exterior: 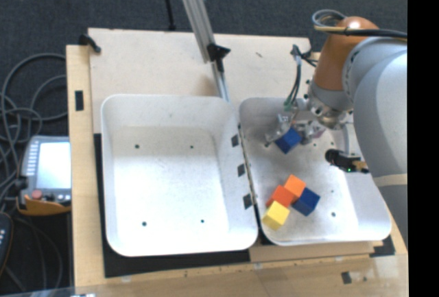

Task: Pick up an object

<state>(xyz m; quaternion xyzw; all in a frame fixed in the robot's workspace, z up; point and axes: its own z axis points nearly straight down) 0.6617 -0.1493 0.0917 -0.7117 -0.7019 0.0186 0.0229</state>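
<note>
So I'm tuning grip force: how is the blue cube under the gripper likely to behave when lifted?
The blue cube looks like a small rigid block with flat faces, so it probably stays stiff and won't roll. It sits tilted at the gripper, so it may twist or slip if caught on an edge. For its size it is probably light, like the orange cube.

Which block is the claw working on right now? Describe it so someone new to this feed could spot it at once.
Find the right-hand white bin, under the grey arm. At its far end, beneath the claw, sits a lone blue block between the fingers. Unlike the other blue block, it stands apart from the cluster with the orange block, red block and yellow block nearer the camera.
</note>
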